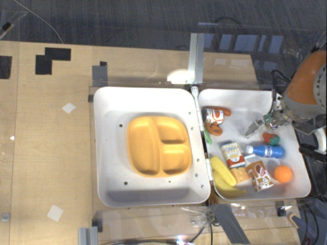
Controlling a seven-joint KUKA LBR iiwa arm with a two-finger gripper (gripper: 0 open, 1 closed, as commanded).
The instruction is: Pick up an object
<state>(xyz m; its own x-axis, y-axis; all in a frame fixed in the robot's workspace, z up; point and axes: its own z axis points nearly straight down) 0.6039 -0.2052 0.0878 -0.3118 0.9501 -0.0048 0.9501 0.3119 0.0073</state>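
The arm [306, 86] enters at the right edge of the frame, its gripper [258, 126] low over the upper part of the right bin [240, 98]. The fingers look spread apart with nothing between them, though the view is small there. Below the gripper lie a blue bottle [267, 151], an orange [282, 174], two small cartons [233, 154], a corn cob [223, 170] and a banana [228, 190]. A can [214, 117] lies at upper left of that bin. The left bin [110, 137] holds a yellow tray [158, 145].
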